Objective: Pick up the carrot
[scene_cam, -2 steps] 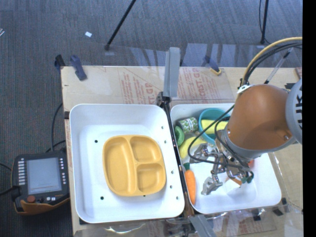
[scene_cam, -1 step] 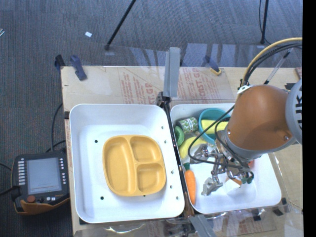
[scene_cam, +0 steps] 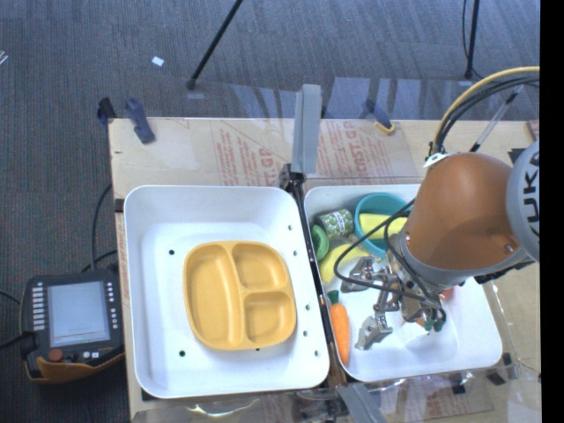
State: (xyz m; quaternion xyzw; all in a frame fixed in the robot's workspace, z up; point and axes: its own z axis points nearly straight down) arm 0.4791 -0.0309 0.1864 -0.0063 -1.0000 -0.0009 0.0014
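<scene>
My gripper hangs just beside the carrot, fingers spread and empty, lined up to grab.

The bench is a flat board with red print on its surface. Two white bins, left and right, sit on it, touching side by side.

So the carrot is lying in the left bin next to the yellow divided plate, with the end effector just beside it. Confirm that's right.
Not quite. The camera view shows the carrot lying in the right bin, against its left wall. The yellow divided plate sits by itself in the left bin. The rest holds: the end effector is just beside the carrot, to its right.
</scene>
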